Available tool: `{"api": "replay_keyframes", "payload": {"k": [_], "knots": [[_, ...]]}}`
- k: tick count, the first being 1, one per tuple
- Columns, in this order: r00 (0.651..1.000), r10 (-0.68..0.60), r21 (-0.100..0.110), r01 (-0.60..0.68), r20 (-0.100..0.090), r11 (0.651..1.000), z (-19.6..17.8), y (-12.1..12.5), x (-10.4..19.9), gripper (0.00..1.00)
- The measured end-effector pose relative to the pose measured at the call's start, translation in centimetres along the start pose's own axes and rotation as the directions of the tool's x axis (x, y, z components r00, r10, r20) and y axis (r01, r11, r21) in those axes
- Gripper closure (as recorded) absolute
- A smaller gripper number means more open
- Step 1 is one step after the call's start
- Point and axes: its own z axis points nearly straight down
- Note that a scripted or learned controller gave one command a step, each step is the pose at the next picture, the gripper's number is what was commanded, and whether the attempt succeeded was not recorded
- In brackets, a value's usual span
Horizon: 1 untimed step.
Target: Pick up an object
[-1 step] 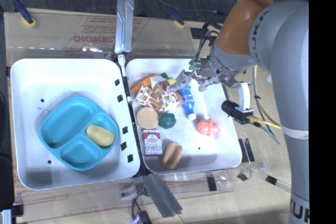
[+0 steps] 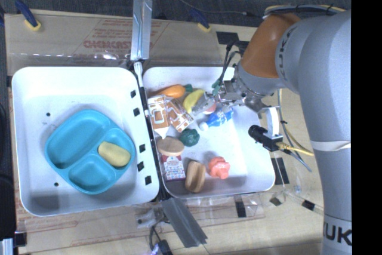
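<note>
Grey arm (image 2: 310, 68) over right bin (image 2: 256, 173)

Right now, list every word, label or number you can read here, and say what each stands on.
"UK": white letters on the arm's grey base, cut off by the view's edge.
Red print on the cardboard sheet behind the bins: reversed and too blurred to read.
Print on the orange-and-white packet and the small carton in the right bin: too small to read.
</note>
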Motion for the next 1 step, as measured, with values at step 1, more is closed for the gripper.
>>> {"api": "replay_keyframes", "payload": {"k": [1], "knots": [[0.998, -0.058, 0.008, 0.058, -0.002, 0.998, 4.37, 5.47, -0.16, 0.00]]}}
